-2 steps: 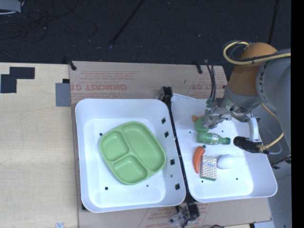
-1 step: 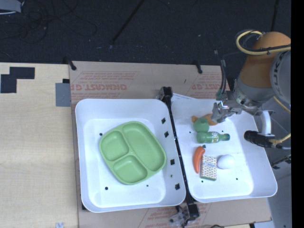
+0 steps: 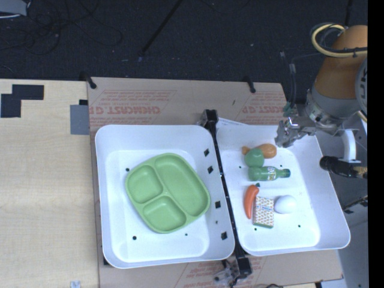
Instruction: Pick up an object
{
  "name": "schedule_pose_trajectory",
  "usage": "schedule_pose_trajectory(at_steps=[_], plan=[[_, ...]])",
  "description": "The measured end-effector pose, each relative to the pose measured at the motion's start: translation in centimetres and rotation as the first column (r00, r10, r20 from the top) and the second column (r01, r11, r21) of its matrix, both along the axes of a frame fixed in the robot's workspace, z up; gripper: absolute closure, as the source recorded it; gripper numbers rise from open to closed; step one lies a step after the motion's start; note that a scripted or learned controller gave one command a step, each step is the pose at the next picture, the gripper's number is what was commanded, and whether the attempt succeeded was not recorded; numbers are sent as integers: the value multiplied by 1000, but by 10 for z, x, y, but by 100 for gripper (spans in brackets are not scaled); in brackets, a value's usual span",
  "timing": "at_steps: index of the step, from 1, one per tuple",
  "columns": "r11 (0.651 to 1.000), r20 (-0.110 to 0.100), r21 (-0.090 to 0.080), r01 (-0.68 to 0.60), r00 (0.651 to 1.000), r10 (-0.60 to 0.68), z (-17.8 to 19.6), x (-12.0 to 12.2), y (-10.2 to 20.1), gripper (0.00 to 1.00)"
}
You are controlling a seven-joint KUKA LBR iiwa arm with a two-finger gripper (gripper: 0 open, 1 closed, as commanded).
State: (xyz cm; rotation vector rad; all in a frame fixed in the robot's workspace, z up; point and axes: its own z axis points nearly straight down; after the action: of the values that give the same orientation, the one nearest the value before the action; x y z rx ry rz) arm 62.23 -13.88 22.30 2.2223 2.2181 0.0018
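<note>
The right bin (image 3: 321,221) holds several small items. A green and orange fruit-like pair (image 3: 259,155) lies near its far side, with a green bottle (image 3: 269,173) on its side just below. An orange carrot (image 3: 250,201), a patterned small box (image 3: 264,212) and a white egg-like ball (image 3: 285,204) lie nearer the front. My gripper (image 3: 288,133) hangs over the far right corner of that bin, above and to the right of the fruit pair, with nothing seen between its fingers.
The left bin (image 3: 114,155) holds a green divided plate (image 3: 167,192). A black divider (image 3: 219,185) runs between the bins. Cardboard (image 3: 180,101) lies under both. The grey and orange arm (image 3: 339,83) comes in from the upper right.
</note>
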Motion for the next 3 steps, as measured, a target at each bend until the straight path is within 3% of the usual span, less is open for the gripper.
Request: schedule_pose_trajectory(at_steps=[1, 3], plan=[[1000, 1, 0, -3, 1000, 3, 53, 1, -1, 100], [1000, -8, 3, -6, 1000, 6, 26, -24, 113, 100]])
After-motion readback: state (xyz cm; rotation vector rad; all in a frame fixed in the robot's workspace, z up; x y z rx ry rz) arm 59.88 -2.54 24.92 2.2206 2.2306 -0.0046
